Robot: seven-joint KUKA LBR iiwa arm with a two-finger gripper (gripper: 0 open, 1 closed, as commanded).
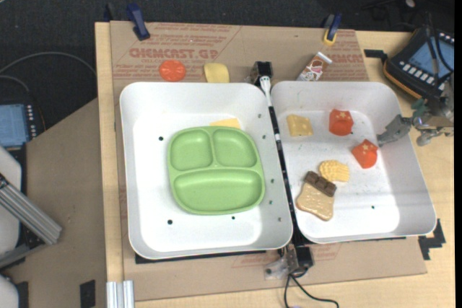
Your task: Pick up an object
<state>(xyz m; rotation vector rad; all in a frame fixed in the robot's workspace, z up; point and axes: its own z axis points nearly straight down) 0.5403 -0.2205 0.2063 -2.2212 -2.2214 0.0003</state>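
Note:
The right bin (404, 191) holds several food pieces. A pale yellow cheese square (299, 125) lies at its back left, and a red block (341, 122) sits beside it. A red strawberry-like piece (365, 154) lies further right. Near the front lie a round yellow cracker (333, 170) and a slice of toast (316, 203) with a dark brown piece (320, 183) on its upper edge. My gripper (395, 130) reaches in over the bin's right rim, just right of and slightly above the strawberry piece. Nothing shows in its grasp.
The left bin (144, 119) bears a green divided plate (215, 169) with a yellow slice (225, 123) behind it. On the cardboard behind the bins lie an orange disc (172, 70), a yellow piece (216, 73), a black object (261, 71) and a small packet (314, 68).

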